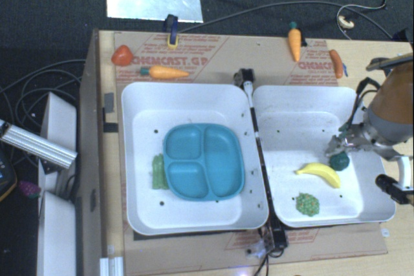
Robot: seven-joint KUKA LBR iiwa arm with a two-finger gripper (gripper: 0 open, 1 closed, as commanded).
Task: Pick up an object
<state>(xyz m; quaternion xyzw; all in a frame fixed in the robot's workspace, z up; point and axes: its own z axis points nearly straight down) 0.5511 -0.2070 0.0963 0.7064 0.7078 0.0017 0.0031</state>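
Note:
In the right bin (304, 103) lie a yellow banana (320, 172), a bumpy green lump (308, 204) near the front wall, and a small dark teal object (340, 162). My gripper (339, 148) hangs low over the bin's right side, right above the teal object and touching or nearly touching its top. The banana lies just to the lower left of the gripper. The arm's body hides the bin's right wall behind it.
The left bin (139, 139) holds a blue divided plate (204, 161) with a green piece (158, 172) at its left side. Toy carrots (165, 72) (295, 43), a red-orange toy (121, 55) and another orange piece (336, 63) lie on the cardboard behind the bins.

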